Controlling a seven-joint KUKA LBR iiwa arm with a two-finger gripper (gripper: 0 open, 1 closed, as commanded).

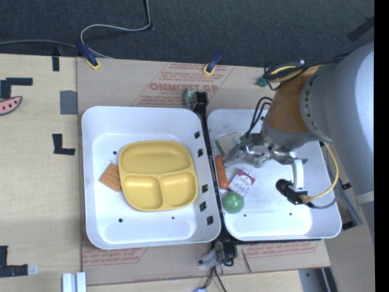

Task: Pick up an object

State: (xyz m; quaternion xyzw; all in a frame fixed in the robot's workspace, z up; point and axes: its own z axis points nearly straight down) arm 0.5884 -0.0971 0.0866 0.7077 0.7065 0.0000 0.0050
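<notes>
From above, the camera view shows two shallow white bins side by side on a cardboard sheet that covers the surface. The left bin holds a yellow divided plate, lying flat near the bin's middle, and a tan cracker-like square tucked against and partly under the plate's left edge. The right bin carries the loose items, all gathered toward its left wall: an orange carrot-like piece lies along that wall, a green ball sits just below the carrot, a red-and-white packet lies just right of the carrot and touches or nearly touches the ball, and a pale checkered item rests above the carrot toward the bin's upper left. The grey arm with its orange band reaches in over the right bin, and the end effector hangs above the packet, right of the checkered item; whether it is released, clenched or grasping anything cannot be told from this angle. A black cable loops across the dark floor beyond the cardboard.
</notes>
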